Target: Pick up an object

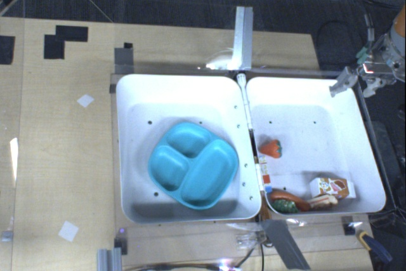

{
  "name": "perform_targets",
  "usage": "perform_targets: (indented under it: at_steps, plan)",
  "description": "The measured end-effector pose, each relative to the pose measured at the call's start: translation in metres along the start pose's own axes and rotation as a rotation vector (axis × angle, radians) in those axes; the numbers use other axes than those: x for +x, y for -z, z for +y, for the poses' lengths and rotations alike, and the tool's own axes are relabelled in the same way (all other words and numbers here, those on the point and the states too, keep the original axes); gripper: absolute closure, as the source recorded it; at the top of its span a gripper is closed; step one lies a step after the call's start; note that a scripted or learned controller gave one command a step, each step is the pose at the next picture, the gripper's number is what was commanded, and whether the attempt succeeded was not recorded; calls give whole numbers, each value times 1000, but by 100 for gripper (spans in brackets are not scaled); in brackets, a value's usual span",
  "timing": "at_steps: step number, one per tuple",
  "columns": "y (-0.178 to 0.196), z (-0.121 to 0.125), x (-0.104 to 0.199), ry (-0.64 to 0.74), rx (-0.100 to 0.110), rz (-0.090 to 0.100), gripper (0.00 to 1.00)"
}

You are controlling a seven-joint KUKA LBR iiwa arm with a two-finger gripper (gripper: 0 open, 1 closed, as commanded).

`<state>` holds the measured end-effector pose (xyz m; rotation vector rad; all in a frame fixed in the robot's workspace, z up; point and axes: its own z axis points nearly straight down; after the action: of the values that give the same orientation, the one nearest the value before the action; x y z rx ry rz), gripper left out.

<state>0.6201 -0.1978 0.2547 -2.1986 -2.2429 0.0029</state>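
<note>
Light wood bench (57,155) with two white bins side by side. Left bin (136,105) has a blue divided plate (193,165) in it. Right bin (311,105) has a small strawberry toy (271,148) by the divider, green end pointing left, plus a little carton (330,188) lying on its side along the near wall. Gripper (346,82) sits over the far right corner, well away from both; can't tell its finger state.
</note>
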Motion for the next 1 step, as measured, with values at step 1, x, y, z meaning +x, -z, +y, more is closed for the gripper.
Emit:
perform_targets:
  at_steps: [1]
  plan:
    - [-126,43,20,-256,1,1,0]
